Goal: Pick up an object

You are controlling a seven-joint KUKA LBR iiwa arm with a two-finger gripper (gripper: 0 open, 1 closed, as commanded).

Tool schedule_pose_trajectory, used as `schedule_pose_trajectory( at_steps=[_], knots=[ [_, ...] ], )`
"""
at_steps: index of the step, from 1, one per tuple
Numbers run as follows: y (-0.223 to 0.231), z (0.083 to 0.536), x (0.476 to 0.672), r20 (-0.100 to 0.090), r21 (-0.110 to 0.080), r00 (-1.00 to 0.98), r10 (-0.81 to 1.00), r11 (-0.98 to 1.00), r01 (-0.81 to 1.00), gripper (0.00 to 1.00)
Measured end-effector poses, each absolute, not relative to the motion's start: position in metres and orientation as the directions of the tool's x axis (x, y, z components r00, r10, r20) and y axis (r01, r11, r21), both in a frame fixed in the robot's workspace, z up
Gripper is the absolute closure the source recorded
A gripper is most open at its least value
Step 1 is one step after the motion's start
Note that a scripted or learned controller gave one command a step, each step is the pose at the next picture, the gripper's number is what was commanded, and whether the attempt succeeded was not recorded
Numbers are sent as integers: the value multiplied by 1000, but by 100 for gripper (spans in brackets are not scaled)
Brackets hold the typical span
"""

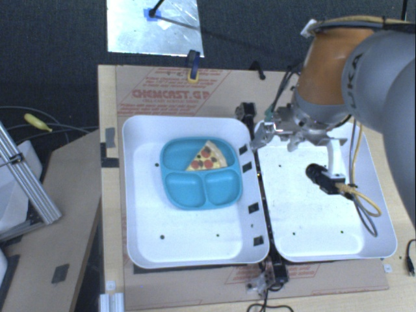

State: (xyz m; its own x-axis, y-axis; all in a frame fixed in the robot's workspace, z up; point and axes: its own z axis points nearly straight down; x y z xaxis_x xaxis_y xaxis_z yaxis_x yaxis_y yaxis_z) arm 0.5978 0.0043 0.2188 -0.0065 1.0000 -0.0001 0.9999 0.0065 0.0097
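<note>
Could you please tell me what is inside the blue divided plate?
In the blue plate, a pizza slice lies in the far compartment; the floor beneath the slice is covered.

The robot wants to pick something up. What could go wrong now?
1. The end effector is over the right bin, but the toy pizza slice lies in the left bin. Going straight down would likely miss it.
2. The slice lies flat in the top compartment of the blue divided plate, so a grab might slip off or drag the plate.
3. The end effector is close to the walls where the bins meet and could bump them when crossing.
</note>
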Motion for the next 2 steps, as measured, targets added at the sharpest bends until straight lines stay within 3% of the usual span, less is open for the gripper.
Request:
schedule_pose_trajectory(
  at_steps=[1, 2],
  knots=[
    [73, 190, 528, 4, -6, -10, 1000, 10, 1000, 0],
    [127, 118, 511, 2, 1, -6, 1000, 6, 1000, 0]
  ],
)
